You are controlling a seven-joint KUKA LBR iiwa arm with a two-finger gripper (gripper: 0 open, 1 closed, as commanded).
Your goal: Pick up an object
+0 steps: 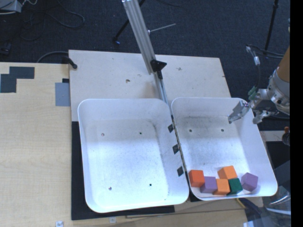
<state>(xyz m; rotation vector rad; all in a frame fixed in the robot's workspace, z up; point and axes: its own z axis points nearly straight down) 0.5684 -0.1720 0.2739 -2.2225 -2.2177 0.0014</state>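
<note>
We are looking down on the bench (28,141), which is carrying two white bins side by side. The left bin (125,150) is sitting at about nine o'clock of the right bin (222,136). The gripper (246,111) is hanging over the right bin's two o'clock corner — its jaws are spread apart, gripping nothing. The blocks are lying clustered at the right bin's five o'clock edge: an orange block (196,177), a purple block (249,180), a green block (235,186) — all well apart from the jaws.
</note>
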